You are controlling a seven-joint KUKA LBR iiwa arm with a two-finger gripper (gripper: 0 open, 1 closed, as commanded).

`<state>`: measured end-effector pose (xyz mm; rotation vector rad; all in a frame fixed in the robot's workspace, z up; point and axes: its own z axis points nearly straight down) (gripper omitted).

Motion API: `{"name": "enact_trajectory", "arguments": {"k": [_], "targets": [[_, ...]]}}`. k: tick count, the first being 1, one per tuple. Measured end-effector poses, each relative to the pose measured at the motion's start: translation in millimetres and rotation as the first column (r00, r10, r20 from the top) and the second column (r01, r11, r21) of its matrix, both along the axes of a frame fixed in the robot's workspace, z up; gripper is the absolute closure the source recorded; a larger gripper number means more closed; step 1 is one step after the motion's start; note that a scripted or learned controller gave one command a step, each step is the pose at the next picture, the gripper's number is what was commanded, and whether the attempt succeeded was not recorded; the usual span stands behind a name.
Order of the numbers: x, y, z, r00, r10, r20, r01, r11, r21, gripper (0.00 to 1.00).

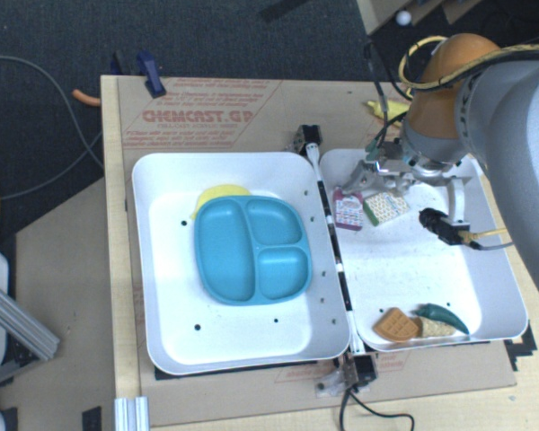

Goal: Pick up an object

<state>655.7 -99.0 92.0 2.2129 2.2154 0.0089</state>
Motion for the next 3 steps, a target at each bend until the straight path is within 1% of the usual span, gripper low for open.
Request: {"name": "enact_trajectory", "arguments": {"k": [1, 2, 3], "targets": [[-21.4, -3.8, 0.8, 1.0, 0.0, 0.009, 0.0, 1.0, 0.0, 0.0], [-46.5, -26.6, 0.6, 1.0, 0.0, 0.008, 0.0, 1.0, 0.001, 0.0], [11.1, -14.0, -6.9, 1.0, 0.0, -0.01, 0.0, 1.0, 0.003, 0.0]]}}
